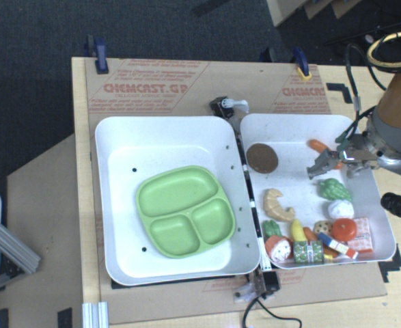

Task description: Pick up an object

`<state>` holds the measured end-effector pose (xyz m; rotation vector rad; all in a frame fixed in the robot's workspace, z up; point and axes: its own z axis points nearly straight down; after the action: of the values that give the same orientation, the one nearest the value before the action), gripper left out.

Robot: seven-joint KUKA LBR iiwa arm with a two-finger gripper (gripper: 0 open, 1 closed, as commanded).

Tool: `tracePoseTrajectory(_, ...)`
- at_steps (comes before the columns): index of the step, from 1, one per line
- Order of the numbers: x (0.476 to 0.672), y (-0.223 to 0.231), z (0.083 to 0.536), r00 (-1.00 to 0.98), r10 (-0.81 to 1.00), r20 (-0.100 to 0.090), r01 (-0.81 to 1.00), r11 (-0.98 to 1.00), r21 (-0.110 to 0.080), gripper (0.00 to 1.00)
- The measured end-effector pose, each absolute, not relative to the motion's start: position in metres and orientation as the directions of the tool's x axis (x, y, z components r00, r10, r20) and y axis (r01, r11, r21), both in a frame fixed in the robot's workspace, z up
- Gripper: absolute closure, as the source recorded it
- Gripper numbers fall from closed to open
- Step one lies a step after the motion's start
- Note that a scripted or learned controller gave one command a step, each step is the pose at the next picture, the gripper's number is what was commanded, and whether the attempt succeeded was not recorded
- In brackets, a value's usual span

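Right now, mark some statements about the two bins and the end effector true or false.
1. The green divided plate lies in the left bin. True.
2. The brown round disc sits on the green plate. False: it lies in the right bin, near its top left.
3. The end effector hangs over the right bin. True.
4. The green broccoli-like toy lies in the left bin. False: it is in the right bin, just below the end effector.

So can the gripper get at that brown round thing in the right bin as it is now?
Probably yes. The brown disc lies flat and apart from the other items, with bare bin floor between it and the gripper.
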<state>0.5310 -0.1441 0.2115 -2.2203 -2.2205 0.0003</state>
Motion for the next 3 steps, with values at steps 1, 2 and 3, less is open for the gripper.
tracePoseTrajectory(1,0.566,-0.204,0.147,0.004,1.000,-0.003,1.000,-0.004,-0.001,0.00)
tracePoseTrajectory(2,0.557,-0.201,0.080,0.001,1.000,0.004,1.000,-0.001,-0.008,0.00)
tracePoseTrajectory(3,0.560,-0.202,0.095,0.001,1.000,0.000,1.000,-0.001,0.002,1.00)
